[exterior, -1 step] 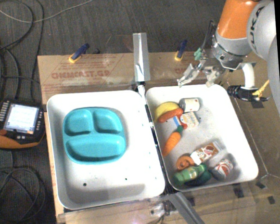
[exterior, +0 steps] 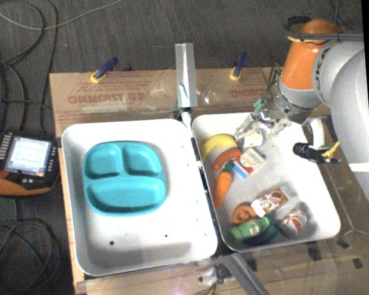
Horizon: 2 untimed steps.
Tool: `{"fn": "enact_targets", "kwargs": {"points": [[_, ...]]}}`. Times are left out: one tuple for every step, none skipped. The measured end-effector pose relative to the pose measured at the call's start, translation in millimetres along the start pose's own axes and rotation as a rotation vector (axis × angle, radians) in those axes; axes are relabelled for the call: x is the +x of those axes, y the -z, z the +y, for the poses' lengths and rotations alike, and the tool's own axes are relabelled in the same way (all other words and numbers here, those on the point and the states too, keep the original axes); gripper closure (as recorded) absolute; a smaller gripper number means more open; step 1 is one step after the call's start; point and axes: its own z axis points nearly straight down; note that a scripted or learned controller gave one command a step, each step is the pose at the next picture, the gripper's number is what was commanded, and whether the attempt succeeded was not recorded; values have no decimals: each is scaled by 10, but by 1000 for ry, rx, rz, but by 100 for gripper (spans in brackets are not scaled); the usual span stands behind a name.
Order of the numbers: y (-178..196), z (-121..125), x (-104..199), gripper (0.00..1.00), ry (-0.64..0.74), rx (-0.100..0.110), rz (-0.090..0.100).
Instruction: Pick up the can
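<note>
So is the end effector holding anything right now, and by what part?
Nothing shows in its grasp. The end effector hangs over the right bin's far end, while the can lies untouched at the near end.

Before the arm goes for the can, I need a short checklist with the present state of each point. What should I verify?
1. Can in view, in the right bin, near corner: ok.
2. Claw above the can: not ok; it hangs over the far end of the bin.
3. Claw free of load: cannot tell.
4. Room around the can: not ok; a green bottle and a small packet lie close beside it.
5. Can upright: cannot tell; it seems to lie on its side.
</note>
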Motion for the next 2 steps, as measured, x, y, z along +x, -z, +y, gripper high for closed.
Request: {"fn": "enact_targets", "kwargs": {"points": [[917,-50,-102,0,-2,-3,2],[-98,1,-167,0,61,-3,4]]}}
